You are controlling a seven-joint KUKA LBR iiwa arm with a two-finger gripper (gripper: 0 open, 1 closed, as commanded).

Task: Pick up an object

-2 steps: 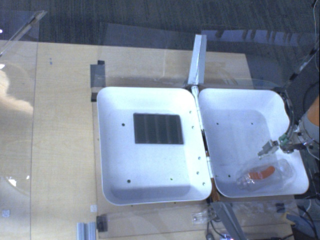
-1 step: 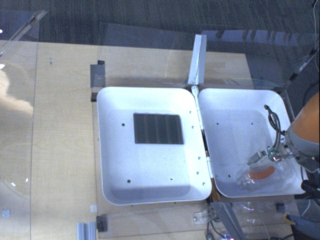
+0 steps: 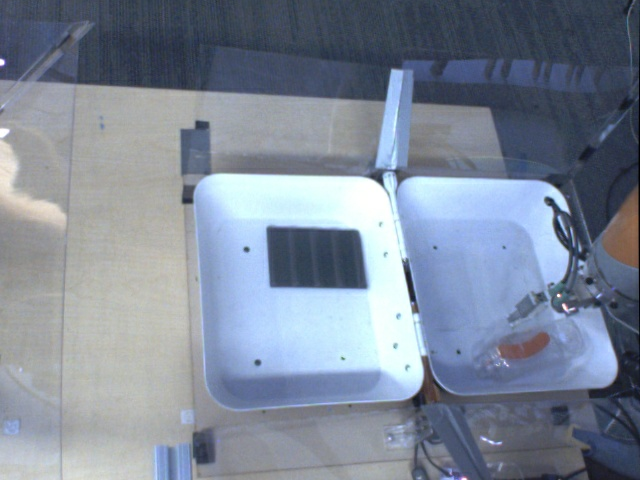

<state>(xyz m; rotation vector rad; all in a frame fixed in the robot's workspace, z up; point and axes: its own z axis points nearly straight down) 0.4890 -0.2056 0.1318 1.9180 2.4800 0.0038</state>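
A dark grey ribbed rectangular pad (image 3: 316,258) lies flat in the middle of the left bin (image 3: 225,368). In the right bin (image 3: 450,218), near its front right corner, lies a clear plastic object with an orange piece inside (image 3: 522,346). My gripper (image 3: 530,306) reaches in from the right edge and hangs low in the right bin, just above and behind the clear object. Whether it touches the object is unclear. The arm's orange band (image 3: 625,233) shows at the right edge.
A grey metal post (image 3: 395,118) stands behind the seam between the bins. Black cables (image 3: 562,226) hang along the right bin's far right side. Clear plastic sheeting and clamps lie on the wooden bench (image 3: 120,268) around the bins.
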